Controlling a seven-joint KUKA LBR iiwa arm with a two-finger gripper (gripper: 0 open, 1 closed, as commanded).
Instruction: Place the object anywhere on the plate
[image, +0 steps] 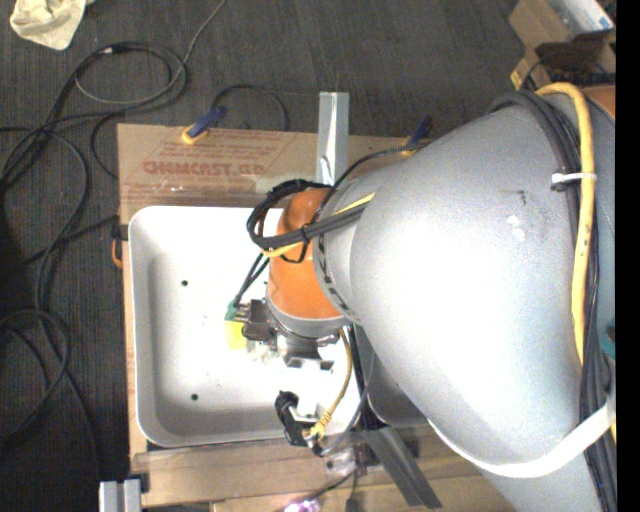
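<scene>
The grey arm fills the right side of the camera view and reaches down into the left white bin (170, 300). Its orange band (300, 280) sits above the wrist, which hangs over the bin's right half. The gripper (290, 350) points downward under the wrist, and the arm's body hides its fingers. A small green and yellow part (236, 322) shows at the wrist's left side, just above the bin floor; I cannot tell whether it is an object or part of the tool. No plate can be made out.
Black cables (280, 225) loop around the wrist. A brown cardboard sheet (200, 165) lies under the bin's far edge. More cables trail over the dark floor at the left. The arm covers the right bin.
</scene>
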